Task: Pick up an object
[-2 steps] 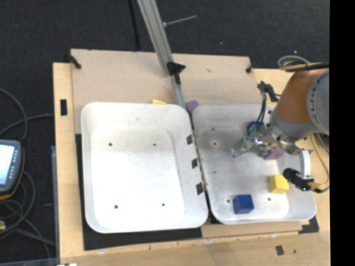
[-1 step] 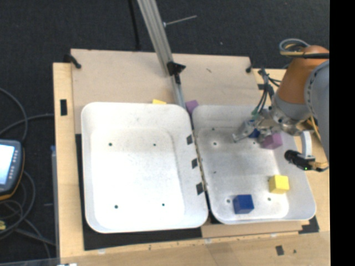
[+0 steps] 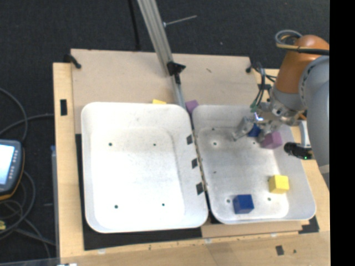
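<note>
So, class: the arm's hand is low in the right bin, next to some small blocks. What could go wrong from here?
1. The hand sits where a small blue piece and a purple block crowd together, so it may nudge one away or catch both.
2. These lie near the right bin far wall; a pushed block could jam there.
3. The yellow block and blue block lie apart, unaffected.

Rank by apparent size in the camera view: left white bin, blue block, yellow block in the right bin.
1. Left white bin, by far.
2. Blue block and yellow block: near alike, unranked.
</note>
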`<state>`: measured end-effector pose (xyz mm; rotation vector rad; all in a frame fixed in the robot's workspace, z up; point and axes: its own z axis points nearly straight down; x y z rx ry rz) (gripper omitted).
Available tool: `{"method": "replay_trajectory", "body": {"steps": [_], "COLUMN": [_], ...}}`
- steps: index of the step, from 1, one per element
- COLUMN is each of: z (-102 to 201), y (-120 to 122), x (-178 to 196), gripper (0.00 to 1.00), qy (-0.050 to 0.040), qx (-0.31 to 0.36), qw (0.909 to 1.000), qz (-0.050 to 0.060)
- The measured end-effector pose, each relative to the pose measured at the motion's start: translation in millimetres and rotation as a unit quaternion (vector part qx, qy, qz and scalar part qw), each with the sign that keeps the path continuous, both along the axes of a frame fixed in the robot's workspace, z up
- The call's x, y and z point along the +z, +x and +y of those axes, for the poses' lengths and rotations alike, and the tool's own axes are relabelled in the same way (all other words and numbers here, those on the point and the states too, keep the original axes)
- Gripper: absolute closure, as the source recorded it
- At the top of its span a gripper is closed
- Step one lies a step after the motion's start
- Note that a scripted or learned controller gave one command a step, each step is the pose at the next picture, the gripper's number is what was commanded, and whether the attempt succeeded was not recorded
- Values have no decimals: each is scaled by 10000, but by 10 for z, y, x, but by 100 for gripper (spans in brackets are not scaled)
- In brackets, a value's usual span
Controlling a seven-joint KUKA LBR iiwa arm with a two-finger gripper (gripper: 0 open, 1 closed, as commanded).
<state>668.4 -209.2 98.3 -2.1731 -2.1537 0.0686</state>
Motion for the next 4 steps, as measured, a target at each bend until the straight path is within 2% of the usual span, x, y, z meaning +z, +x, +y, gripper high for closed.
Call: {"method": "replay_trajectory", "body": {"steps": [1, 2, 3, 4], "z": [-34, 19, -2, 20], "y": [-13, -10, -8, -5], "x": [109, 96, 216, 212], "gripper": [100, 0, 100, 0], "qy": [-21, 40, 15, 42], "qx": [15, 35, 52, 63], "qw": [10000, 10000, 10000, 10000], "qz": [-9, 18, 16, 26]}}
